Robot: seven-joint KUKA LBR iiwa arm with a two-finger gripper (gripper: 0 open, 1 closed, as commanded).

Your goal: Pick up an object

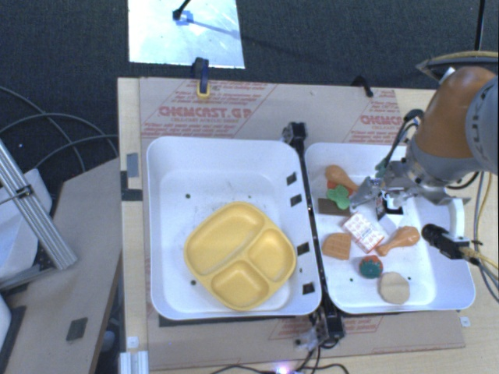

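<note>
Arm cut off at the right edge
The gripper point(380, 195) hides part of the right bin point(460, 287) floor

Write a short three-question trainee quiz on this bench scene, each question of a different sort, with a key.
1. True or false: the yellow divided plate lies in the left bin.
2. Multiple choice: the checkered red-and-white packet lies in (A) the left bin, (B) the right bin, (C) on the cardboard.
3. Fill in: the pincer hovers above the ____ bin.

Key: 1 true; 2 B; 3 right.
</note>
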